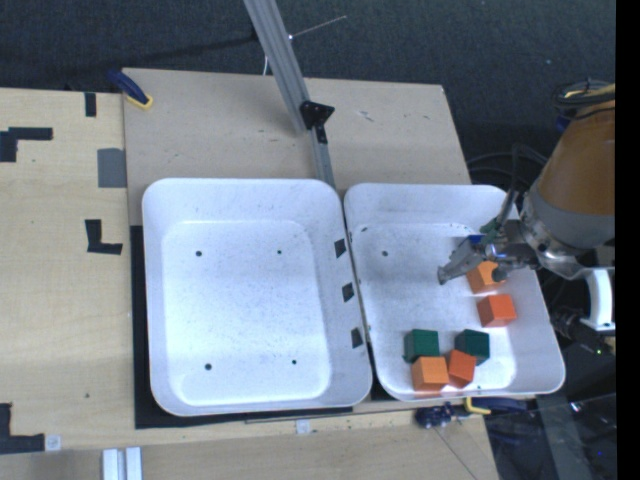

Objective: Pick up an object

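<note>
Jaws state cannot be told: the gripper (462, 264) sits low in the right bin (400, 208), its grey fingers slanting toward the bin's middle, and the view does not resolve whether anything lies between them. An orange block (486, 276) sits directly at the gripper, touching or just beside it; contact cannot be confirmed as a grasp.

Edges and room: the gripper works in the upper right part of the right bin, near that bin's right wall. The arm (580, 183), grey with an orange band, enters over that wall. Open bin floor lies to the gripper's left, toward the seam between the two bins. The left bin (160, 208) stands just beside the right one, their rims touching or nearly so along the seam. A grey metal bar (285, 58) slants down from the top toward the seam. The wooden counter (400, 128) shows beyond the bins' far rims.

Objects: all are small cubes with matt faces. A second orange block (497, 310) lies just below the first, near the right wall. Along the near wall sits a cluster: a green block (422, 343), a second green block (472, 344), an orange block (431, 372) and another orange block (461, 367), packed close, some touching.
</note>
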{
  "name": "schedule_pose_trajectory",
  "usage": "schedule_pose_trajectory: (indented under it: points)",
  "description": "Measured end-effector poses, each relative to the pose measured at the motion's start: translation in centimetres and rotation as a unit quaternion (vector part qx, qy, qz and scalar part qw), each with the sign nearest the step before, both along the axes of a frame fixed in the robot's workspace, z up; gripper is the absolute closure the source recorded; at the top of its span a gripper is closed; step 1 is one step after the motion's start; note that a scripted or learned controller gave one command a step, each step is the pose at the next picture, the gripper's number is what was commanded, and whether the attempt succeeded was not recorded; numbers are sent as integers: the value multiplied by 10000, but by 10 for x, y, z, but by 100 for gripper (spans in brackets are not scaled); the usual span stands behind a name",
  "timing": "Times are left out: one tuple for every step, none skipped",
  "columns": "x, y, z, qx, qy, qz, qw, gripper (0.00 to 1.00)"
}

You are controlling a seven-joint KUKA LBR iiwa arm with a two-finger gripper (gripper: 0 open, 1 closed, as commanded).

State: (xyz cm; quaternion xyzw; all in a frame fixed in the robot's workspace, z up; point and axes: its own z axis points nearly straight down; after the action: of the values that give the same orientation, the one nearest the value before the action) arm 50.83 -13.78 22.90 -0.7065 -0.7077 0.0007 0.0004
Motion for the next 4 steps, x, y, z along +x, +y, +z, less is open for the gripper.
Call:
schedule_pose_trajectory:
  points:
    - [-2, 3, -64, 9, 35, -3, 10000, 0]
    - [0, 0, -109, 4, 26, -3, 10000, 0]
    - [1, 1, -97, 12, 11, 4, 10000, 100]
    - [5, -1, -55, -2, -23, 0, 10000, 100]
